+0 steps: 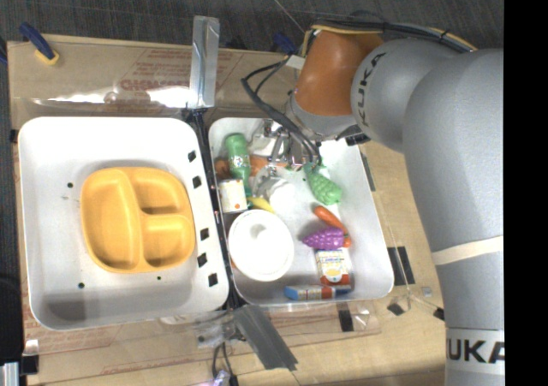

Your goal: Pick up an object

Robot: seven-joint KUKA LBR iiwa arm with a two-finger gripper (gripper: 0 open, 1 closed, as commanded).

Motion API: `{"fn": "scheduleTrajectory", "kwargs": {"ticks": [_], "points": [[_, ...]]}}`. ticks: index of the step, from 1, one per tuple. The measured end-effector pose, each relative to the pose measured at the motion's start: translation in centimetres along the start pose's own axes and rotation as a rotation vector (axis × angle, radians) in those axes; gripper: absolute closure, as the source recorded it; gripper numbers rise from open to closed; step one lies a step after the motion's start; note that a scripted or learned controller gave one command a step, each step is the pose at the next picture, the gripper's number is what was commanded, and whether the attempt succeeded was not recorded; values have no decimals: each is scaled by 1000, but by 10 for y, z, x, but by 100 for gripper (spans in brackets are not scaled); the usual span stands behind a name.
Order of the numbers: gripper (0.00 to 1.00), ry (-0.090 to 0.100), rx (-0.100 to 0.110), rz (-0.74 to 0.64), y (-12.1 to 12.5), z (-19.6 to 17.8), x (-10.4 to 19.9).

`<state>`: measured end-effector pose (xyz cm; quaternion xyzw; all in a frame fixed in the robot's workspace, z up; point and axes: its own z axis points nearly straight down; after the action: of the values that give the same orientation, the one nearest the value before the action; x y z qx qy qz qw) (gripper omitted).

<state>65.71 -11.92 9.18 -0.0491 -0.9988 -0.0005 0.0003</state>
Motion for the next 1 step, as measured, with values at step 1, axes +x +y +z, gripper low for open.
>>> {"fn": "scheduleTrajectory", "kwargs": {"ticks": [1], "points": [[0, -6, 3, -41, -70, -3, 2]]}}
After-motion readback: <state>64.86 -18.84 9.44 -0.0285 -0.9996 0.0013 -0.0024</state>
